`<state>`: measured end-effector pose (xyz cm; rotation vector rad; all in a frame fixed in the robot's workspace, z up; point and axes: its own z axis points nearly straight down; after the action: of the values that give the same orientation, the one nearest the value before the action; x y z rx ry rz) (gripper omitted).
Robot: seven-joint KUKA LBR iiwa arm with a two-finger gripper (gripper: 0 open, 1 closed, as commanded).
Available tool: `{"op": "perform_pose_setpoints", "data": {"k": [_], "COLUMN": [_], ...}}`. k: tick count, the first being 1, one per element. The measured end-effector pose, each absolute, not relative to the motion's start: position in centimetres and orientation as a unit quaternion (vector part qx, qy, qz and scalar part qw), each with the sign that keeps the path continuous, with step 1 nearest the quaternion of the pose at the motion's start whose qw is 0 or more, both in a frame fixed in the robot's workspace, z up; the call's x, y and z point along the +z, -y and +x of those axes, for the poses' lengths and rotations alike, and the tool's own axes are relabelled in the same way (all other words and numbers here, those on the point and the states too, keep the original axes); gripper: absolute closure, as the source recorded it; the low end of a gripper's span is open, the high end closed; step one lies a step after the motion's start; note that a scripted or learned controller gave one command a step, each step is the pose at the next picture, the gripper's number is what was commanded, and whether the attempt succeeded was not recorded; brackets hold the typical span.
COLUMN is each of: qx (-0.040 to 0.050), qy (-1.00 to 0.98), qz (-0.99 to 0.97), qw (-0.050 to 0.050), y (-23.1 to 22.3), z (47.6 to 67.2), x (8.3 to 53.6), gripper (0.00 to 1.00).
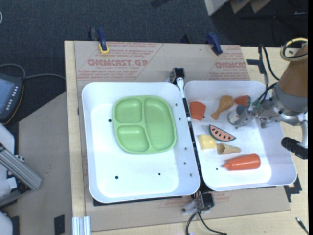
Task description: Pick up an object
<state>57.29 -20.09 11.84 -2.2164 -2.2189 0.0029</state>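
The right bin (279,177) holds toy food. A red-orange cup-like piece (197,109) lies at its left, a tan chicken drumstick (223,105) beside it, and a small red piece (242,101) further right. Below are a watermelon slice (221,133), a yellow cheese wedge (207,142), a small tan cone (228,149) and a red sausage (242,162). My gripper (239,118) hangs low over the bin's upper right, just below the red piece and right of the drumstick. Nothing shows between its fingers.
The left bin (98,175) holds a green three-compartment plate (145,124). A black clamp (178,74) sits at the top of the divider between the bins. The arm's grey and orange wrist (293,87) stands over the right bin's right rim.
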Motion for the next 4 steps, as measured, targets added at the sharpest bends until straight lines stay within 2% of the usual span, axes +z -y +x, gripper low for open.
{"op": "perform_pose_setpoints", "data": {"k": [1,2,4], "qx": [0.0011,-0.0002,-0.0019], "qy": [0.707,0.707,0.708], "qz": [-0.707,-0.707,-0.706], "qw": [0.002,-0.001,-0.004], "y": [20.0,20.1,18.9], "z": [57.2,57.4,58.0], "x": [8.3,9.6,21.6], "gripper": [0.00,1.00,1.00]}}
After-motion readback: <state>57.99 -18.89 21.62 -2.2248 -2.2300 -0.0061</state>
